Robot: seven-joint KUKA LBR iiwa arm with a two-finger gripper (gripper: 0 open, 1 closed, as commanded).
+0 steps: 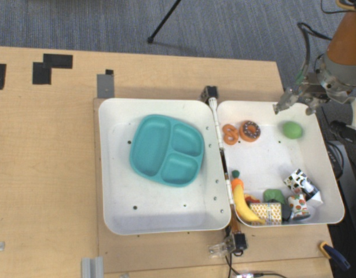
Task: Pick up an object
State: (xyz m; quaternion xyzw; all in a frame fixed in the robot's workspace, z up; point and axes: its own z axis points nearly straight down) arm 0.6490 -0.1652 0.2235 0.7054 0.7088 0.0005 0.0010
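Currently, by label:
Arm: the grey arm [347, 45] with its orange band is entering at the upper right of the frame, its upper part cut off by the frame edge.
Gripper: the gripper [296, 101] is hovering over the upper right rim of the right bin [264, 167], fingers spread apart with nothing between them.
Green ball: the green ball [292, 130] is lying just below the gripper, apart from it.
Right bin, upper part: a pretzel [230, 134] and a chocolate doughnut [249, 130] are sitting side by side.
Right bin, lower edge: a banana [242, 204] is lying amid a crowded pile too tangled to identify.
Left bin: the left bin [117, 172] is holding a teal divided plate [166, 149].
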